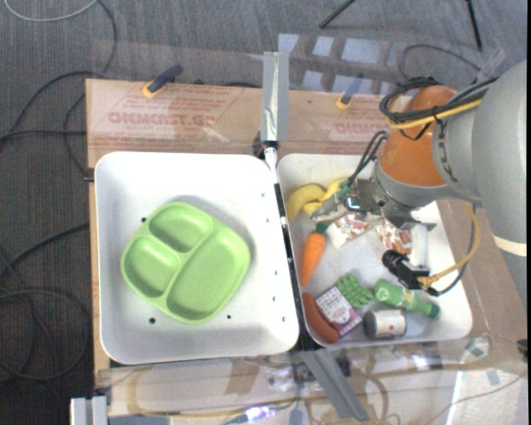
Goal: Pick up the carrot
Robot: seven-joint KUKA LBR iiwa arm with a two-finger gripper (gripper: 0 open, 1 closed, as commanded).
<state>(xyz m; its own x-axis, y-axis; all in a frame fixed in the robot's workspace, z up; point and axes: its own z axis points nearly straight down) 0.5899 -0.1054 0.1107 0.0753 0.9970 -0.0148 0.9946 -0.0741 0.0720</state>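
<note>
Camera view looks down on two white bins; the left bin (115,237) holds a green divided plate (188,261). In the right bin (456,321) the carrot (311,256) lies near the left wall, just below a banana (305,199). The gripper (365,204) hangs over the bin's upper part, right of the carrot and apart from it; whether it is open or holding anything cannot be told

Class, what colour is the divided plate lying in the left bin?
Light green: the divided plate shows best in the camera view, lying in the white left bin.
</note>
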